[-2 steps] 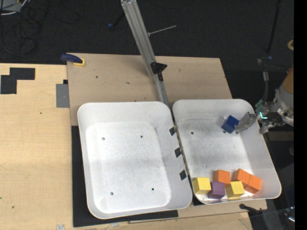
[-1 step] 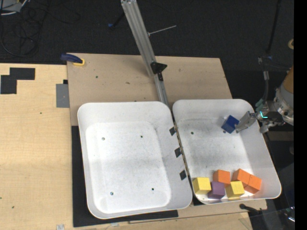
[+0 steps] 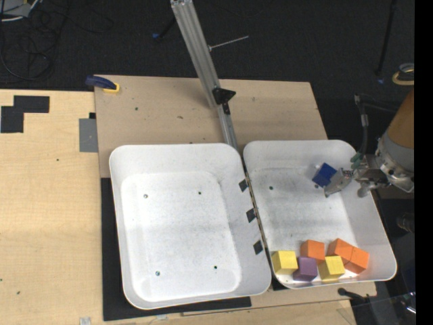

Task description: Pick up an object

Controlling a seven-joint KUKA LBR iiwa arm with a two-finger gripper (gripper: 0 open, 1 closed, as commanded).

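Observation:
A blue cube (image 3: 325,175) lies in the upper right part of the right bin (image 3: 298,161). My gripper (image 3: 349,187) hangs over that bin's right edge, reaching in from the right. It is open, and its left finger (image 3: 334,187) ends just below and to the right of the blue cube, with nothing between the fingers. Along the bin's front edge lies a cluster of cubes: a yellow one (image 3: 285,260), a purple one (image 3: 308,269), another yellow one (image 3: 331,267) and orange ones (image 3: 313,249) (image 3: 352,254).
The left bin (image 3: 135,161) sits beside the right one, with black clips (image 3: 250,214) along the seam between them. A metal rail (image 3: 203,59) slants down from the top to the bins' back edge. A blue clamp (image 3: 101,82) rests on the bench's far left corner.

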